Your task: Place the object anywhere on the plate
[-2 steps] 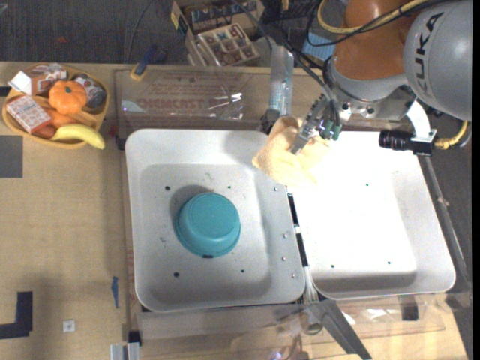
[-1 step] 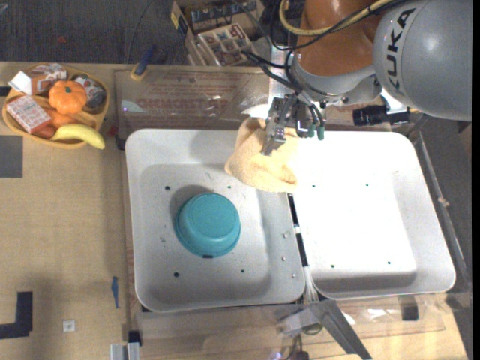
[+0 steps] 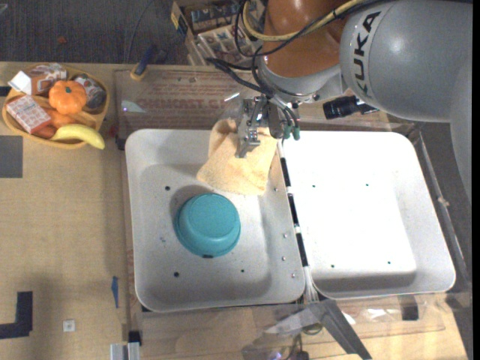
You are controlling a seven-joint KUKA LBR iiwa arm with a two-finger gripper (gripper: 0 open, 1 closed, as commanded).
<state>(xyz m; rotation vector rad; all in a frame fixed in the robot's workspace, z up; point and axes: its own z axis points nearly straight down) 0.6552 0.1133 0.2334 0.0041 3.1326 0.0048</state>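
Over left bin's far edge, pincer clamped on tan cloth, teal plate just beside it, right bin bare

A robotics lab: KUKA arm over 2 white bins, loose cables behind

Right bin lies open; left bin holds cloth and plate.
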